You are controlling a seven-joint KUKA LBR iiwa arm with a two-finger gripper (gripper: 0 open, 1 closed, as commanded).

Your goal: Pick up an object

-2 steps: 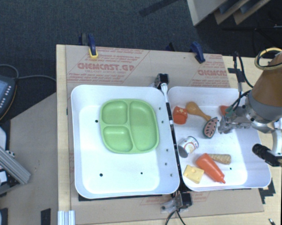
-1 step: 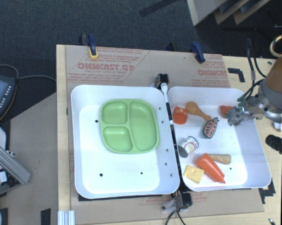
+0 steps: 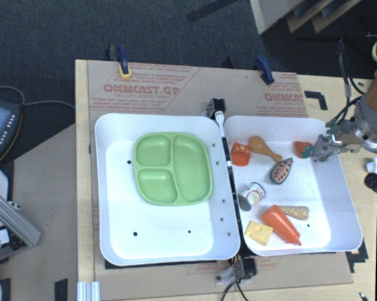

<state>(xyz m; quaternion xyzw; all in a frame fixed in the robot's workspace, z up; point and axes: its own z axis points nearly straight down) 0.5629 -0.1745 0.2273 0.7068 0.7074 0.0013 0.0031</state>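
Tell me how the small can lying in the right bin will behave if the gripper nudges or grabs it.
The small can lies on its side, so a nudge would probably send it rolling across the right bin. Its rounded, shiny-looking wall may slip between two fingers unless gripped squarely. It looks rigid and, being small, probably light; whether it holds anything cannot be told.

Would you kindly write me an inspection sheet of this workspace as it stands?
Surface: bench covered in printed brown board, bearing two white bins.
Job's things: right bin holds carrot, cheese wedge, small can, drumstick and other toys.
Clutter: green divided plate in left bin.
Grippers: gripper at right bin's far right edge, beside a red toy.
Cables: black cables behind arm.
Surroundings: dark carpet.
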